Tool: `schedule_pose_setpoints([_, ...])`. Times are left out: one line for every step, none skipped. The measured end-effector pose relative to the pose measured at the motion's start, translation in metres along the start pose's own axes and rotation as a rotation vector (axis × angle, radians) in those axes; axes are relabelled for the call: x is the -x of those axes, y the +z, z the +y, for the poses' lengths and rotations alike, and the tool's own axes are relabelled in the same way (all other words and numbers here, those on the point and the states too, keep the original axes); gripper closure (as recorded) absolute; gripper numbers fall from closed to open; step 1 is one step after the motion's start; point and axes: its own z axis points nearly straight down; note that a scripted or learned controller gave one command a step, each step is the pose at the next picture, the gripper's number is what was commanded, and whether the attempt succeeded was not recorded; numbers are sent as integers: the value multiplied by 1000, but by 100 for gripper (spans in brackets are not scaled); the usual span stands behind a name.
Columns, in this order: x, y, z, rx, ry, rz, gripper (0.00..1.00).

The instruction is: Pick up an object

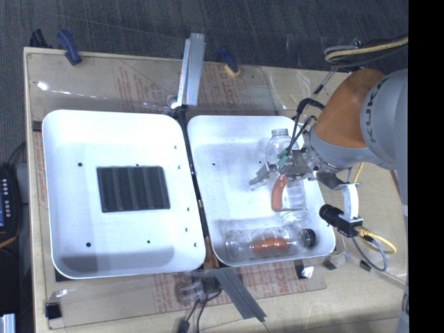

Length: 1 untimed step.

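I see the grey arm's two-finger gripper (267,175) down in the right white bin (215,207), by an upright clear plastic bottle (280,143). A second clear bottle with orange contents (267,242) lies along the near wall. The left white bin (69,151) holds a dark ribbed rectangular tray (132,189).

My arm (388,116) is grey with an orange band (350,113) above the wrist. Both bins are white; the left bin (62,186) carries a dark grey ribbed rectangle (133,189) on its floor. In the right bin (222,186) lie two clear plastic bottles: one (267,241) with an orange-red patch inside and a black cap, the other (281,144) with a white cap. An orange piece (277,193) sits by my metal-grey tool (267,175). The table (104,82) is pale tan with faint red print, blue clamps (68,46) on its edge.
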Motion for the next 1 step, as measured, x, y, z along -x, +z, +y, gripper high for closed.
schedule_pose_setpoints([-5, 76, -5, 2, -56, 3, 0])
